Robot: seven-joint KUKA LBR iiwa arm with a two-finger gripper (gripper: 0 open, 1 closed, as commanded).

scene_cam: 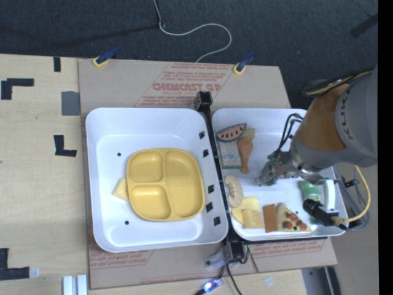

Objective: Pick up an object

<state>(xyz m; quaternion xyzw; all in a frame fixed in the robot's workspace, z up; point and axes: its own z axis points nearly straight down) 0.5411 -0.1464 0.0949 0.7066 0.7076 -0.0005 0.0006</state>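
Observation:
The right bin (270, 117) holds several toy foods: a watermelon slice (231, 132), a tan drumstick-like piece (245, 151), a small printed card (230, 156), a pale ridged piece (234, 190), yellow cheese pieces (249, 212), a pizza slice (284, 218) and a green item (311, 191). My gripper (269, 172) hangs low over the middle of this bin, just right of the drumstick piece. Its tips are dark and small against the bin floor. Nothing is visibly lifted.
The left bin (101, 165) carries a yellow divided plate (166, 184) with a pale yellow wedge (120, 190) beside it. The grey arm with its orange band (325, 125) covers the right bin's right side. A black divider clip (204, 100) sits between the bins.

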